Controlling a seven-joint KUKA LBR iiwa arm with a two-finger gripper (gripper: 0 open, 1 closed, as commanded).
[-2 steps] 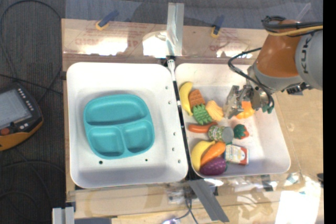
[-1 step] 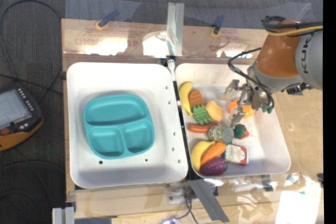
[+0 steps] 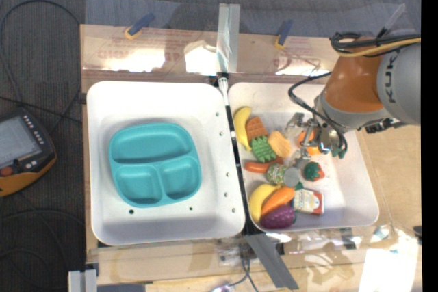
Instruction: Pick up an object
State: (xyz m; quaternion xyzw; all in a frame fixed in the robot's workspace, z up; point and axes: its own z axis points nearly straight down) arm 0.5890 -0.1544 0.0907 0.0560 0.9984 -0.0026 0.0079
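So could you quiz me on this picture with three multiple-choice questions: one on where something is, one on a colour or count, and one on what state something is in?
1. Where does the teal tray lie?
A. In the left bin
B. In the right bin
C. On the floor

2. How many compartments does the tray have?
A. Two
B. Three
C. Five

3. How do the toy foods lie in the right bin?
A. Set out in one neat row
B. Crowded together in a loose pile
C. Stacked inside the tray

Answers:
1. A: the tray rests flat in the middle of the left bin.
2. B: one long section runs across the top, with two smaller ones below it.
3. B: the bananas, the carrot, the purple grapes and the rest touch and overlap, with the gripper reaching down beside them.
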